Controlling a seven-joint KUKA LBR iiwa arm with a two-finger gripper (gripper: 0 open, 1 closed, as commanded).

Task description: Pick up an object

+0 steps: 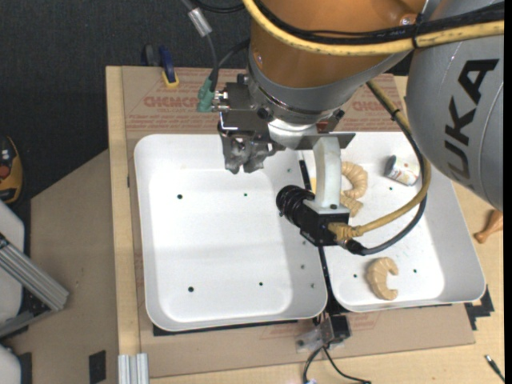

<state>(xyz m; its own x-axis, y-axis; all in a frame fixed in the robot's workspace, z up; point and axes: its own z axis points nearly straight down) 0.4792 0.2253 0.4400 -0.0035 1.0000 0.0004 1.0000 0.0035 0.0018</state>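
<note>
Two croissants [382,278] | right bin [448,254] | small tube [400,170] alongside

One fixed camera looks steeply down, seemingly close, on both bins [160,238].

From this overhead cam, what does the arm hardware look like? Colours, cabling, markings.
One arm: grey casing with black KUKA lettering and a wide glossy orange band. Below it sit a round metal flange and a dark grey metal gripper. A tan hose loops to a black fitting, yellow-and-black cables wrap the band, and there is a small green connector.
</note>
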